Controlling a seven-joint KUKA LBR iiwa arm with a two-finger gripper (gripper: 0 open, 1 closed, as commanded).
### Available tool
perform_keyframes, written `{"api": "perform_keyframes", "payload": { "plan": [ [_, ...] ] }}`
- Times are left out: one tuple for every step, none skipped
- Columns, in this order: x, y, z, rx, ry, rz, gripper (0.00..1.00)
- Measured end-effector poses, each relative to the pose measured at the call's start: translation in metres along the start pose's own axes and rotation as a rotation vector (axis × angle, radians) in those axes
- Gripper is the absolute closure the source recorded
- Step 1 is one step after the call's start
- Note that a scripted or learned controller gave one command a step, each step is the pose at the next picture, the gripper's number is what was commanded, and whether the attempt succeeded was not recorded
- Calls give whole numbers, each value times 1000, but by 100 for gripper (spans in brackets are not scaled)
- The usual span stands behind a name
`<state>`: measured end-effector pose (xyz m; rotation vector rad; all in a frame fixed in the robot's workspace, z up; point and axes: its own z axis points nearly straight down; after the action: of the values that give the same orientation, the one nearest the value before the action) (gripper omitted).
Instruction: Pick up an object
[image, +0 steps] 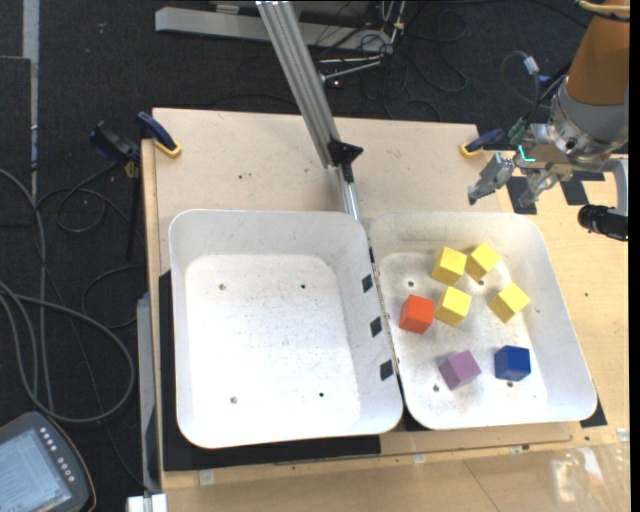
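Crowding the right bin (560, 400): 4 yellow blocks (453, 305), orange block (417, 314).

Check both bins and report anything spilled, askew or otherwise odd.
Nothing stands out. All seven blocks, four yellow, one orange, one purple and one blue, lie inside the right bin. The gripper is above the bench beyond that bin's far edge.

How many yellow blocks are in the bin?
4, all in the right bin: one yellow block at the back, one touching its right side, one further right, and one beside the orange block. None looks hidden.
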<state>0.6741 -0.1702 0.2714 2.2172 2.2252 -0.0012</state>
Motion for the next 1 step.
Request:
{"api": "perform_keyframes", "payload": {
  "plan": [
    [11, 1, 54, 5, 2, 0, 0]
  ]
}}
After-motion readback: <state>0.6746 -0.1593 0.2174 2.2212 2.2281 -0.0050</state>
